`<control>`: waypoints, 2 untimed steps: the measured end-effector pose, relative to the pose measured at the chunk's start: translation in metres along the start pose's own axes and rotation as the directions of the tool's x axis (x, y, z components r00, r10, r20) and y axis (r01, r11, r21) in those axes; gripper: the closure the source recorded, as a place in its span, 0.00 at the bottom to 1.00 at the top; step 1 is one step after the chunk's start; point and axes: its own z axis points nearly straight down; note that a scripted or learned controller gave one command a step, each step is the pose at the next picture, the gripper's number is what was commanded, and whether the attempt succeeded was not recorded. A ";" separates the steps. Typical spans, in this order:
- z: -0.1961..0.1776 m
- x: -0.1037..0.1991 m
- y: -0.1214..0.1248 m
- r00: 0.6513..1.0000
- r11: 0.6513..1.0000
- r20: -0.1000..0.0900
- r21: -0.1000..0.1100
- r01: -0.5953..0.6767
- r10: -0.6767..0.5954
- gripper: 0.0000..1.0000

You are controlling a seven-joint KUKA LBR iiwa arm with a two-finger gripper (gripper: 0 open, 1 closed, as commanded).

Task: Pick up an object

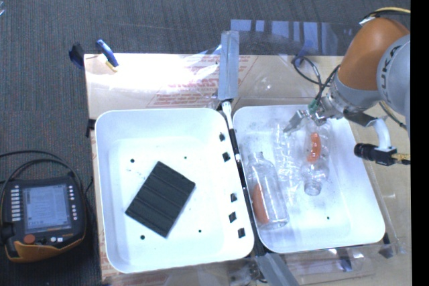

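My gripper (305, 118) hangs over the back part of the right bin (362, 211), coming in from the right under the orange wrist band. Just in front of it lies a clear plastic bottle (314, 164) with an orange piece inside near its top. A clear glass bottle (269, 194) lies further left in the same bin, with a red-orange object (260, 205) beside it. Crumpled clear plastic (285, 144) sits between the two bottles. In the left bin (114, 144) a black ridged rectangular pad (161, 199) lies flat. Nothing is visibly held.
A grey upright bar (229, 70) stands behind the divide between the bins, and small black clips (232, 197) line that divide. A blue-handled tool (107, 54) lies at the bench's back left corner. A teach pendant (43, 211) rests on the floor at left.
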 end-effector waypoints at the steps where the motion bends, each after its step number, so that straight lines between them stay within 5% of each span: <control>1: -0.001 -0.006 -0.002 0.998 0.998 0.003 -0.009 0.057 -0.057 0.00; 2: -0.001 -0.007 -0.002 0.996 0.996 0.006 -0.011 0.087 -0.087 0.00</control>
